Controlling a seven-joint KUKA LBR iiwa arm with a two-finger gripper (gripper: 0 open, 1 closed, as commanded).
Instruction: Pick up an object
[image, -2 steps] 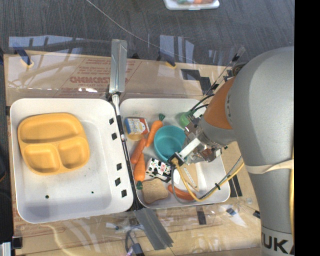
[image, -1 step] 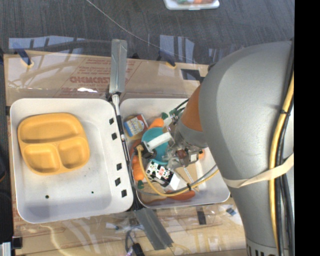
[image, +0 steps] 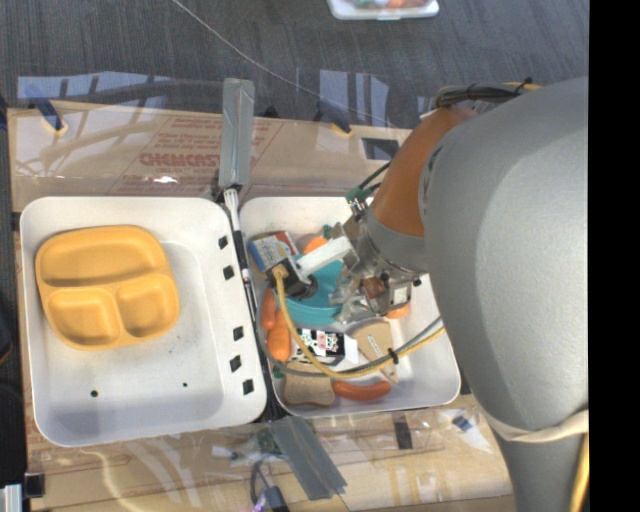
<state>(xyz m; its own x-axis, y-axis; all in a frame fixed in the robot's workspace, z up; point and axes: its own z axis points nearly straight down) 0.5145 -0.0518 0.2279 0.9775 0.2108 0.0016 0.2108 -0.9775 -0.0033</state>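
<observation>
camera view: two white bins on cardboard-covered bench, dark carpet beyond.

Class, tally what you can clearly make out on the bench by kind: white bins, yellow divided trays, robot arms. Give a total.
White bins: 2 (left bin, right bin)
Yellow divided trays: 1
Robot arms: 1
Total: 4

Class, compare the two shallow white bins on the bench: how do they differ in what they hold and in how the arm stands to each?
The left white bin holds one thing, a yellow sectioned plastic tray, with much bare floor around it; the right white bin holds a crowded heap of small objects. The grey arm with its orange band reaches down into the right bin, away from the left bin. Both are shallow, white and rounded at the corners.
</observation>
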